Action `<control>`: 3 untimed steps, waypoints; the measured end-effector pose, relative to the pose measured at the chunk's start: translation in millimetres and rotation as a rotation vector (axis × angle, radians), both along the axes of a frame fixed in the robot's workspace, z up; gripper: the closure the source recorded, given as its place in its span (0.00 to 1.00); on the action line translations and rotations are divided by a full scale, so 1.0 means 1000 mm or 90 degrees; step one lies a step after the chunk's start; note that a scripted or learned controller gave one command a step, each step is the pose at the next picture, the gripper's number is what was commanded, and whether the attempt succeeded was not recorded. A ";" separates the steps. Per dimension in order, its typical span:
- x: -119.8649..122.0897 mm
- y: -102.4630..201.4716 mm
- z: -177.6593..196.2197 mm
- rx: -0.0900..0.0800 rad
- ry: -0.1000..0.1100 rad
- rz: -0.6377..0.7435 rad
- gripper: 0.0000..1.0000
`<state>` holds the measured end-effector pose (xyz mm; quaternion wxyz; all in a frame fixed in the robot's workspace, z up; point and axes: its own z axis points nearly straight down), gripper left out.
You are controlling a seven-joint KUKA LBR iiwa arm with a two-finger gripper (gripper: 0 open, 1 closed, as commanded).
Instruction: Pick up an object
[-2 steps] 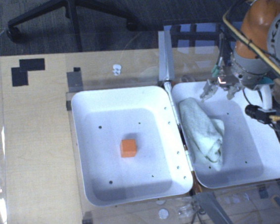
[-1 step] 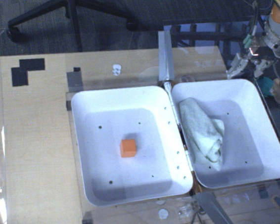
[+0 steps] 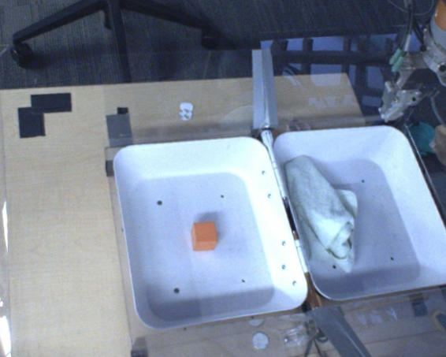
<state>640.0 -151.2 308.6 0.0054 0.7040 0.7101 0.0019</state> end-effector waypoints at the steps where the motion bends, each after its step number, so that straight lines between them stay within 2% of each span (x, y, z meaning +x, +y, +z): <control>1: 0.025 0.003 0.020 0.002 0.003 -0.018 1.00; 3: 0.027 0.005 0.044 -0.002 -0.003 -0.009 1.00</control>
